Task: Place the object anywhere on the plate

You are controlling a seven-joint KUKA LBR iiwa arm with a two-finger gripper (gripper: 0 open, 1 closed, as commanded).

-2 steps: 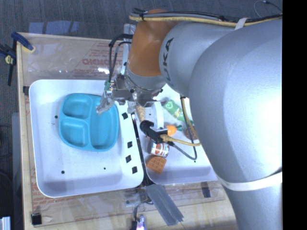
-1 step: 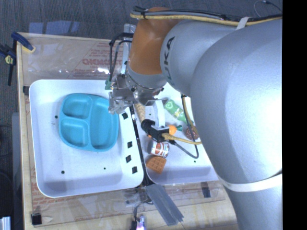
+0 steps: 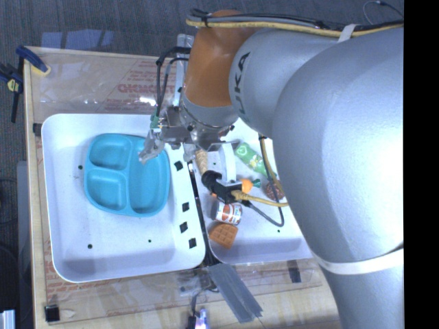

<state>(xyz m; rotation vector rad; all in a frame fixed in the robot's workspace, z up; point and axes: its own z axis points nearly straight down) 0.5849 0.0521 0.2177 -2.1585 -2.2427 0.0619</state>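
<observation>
**Gripper hovering at the plate's edge**

Here's the gripper, hanging over the right rim of the blue divided plate in the left bin. Whether its fingers are parted or closed, and whether anything sits between them, cannot be told from this angle. The plate spreads out to the gripper's left and below. Off to its right, across the divider in the right bin, lie a green bottle, a small can and a waffle-like piece.
</observation>
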